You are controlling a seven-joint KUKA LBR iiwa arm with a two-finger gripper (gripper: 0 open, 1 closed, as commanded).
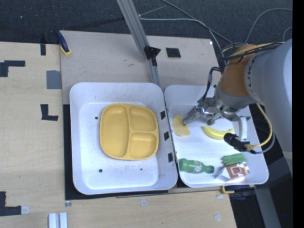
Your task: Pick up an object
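Observation:
My gripper (197, 120) hangs low over the right bin (190, 95), its jaws spread open and nothing between them. One fingertip (186, 120) is just right of a pale yellow flat piece (180, 127) at the bin's left side. The other sits close above the left end of a yellow banana (216, 133). Toward the bin's front lie a green bottle (194, 166) on its side and a small green, orange and white pack (234, 167).
The left bin (80, 127) holds a yellow divided plate (128, 131). A slanted metal pole (137, 27) stands behind the bins. Cables (259, 127) loop off the wrist along the right bin's right rim.

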